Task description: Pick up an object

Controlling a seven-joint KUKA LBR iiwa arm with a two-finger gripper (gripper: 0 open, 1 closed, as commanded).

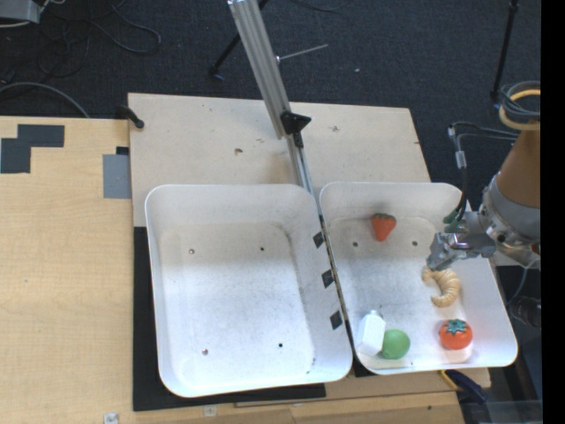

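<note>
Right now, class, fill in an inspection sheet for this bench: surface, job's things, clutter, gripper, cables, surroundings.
Surface: two white bins side by side, left bin and right bin, on a pale board.
Job's things: in the right bin, a strawberry near the back, a croissant at the right side, a tomato, a green ball and a white block along the front.
Clutter: nothing seen.
Gripper: the gripper sits just above the croissant; a grasp cannot be judged.
Cables: loose cables on the dark floor behind the bench.
Surroundings: a slanted metal rail between the bins, a wooden table at left.
</note>
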